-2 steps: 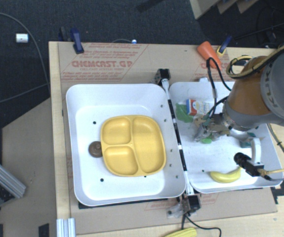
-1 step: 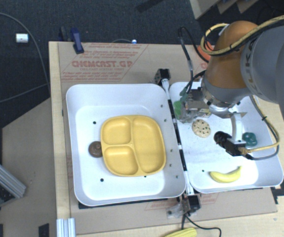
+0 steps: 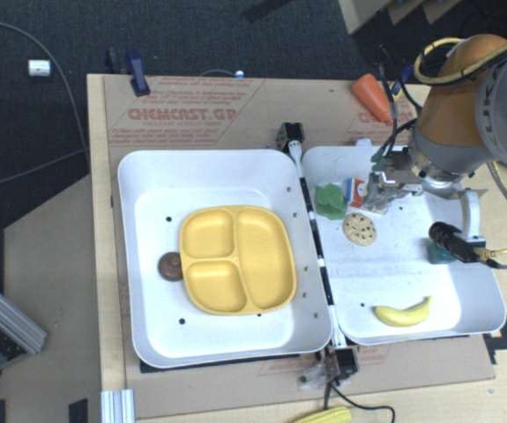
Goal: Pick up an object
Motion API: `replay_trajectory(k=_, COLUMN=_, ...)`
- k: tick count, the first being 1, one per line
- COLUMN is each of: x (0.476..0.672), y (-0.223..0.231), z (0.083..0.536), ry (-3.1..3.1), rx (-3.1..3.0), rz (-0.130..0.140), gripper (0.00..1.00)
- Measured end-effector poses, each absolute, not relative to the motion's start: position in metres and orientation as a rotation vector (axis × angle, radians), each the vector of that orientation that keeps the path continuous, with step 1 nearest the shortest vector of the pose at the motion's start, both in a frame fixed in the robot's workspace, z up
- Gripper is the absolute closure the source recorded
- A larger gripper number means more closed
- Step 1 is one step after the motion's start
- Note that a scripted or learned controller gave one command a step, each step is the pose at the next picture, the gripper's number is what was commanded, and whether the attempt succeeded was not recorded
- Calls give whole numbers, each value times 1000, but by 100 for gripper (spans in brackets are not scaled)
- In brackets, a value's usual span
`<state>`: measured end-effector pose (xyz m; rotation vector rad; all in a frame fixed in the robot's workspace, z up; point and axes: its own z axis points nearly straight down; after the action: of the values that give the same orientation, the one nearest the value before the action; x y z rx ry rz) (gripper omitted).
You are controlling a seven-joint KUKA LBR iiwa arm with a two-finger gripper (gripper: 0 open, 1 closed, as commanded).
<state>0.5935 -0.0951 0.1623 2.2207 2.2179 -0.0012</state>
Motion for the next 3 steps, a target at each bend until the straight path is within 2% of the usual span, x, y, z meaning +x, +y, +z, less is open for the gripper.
replay_trajectory(k=1, x=594, y=-94, z=162, ry=2220, rx=2219, rz=0, gripper=0)
replay_trajectory(k=2, x=590, y=-115, z=84, ry=2221, rx=2223, rz=-1, gripper=0)
replay_trajectory(k=3, x=592, y=-115, z=97, ry=2218, rx=2218, rz=5, gripper=100)
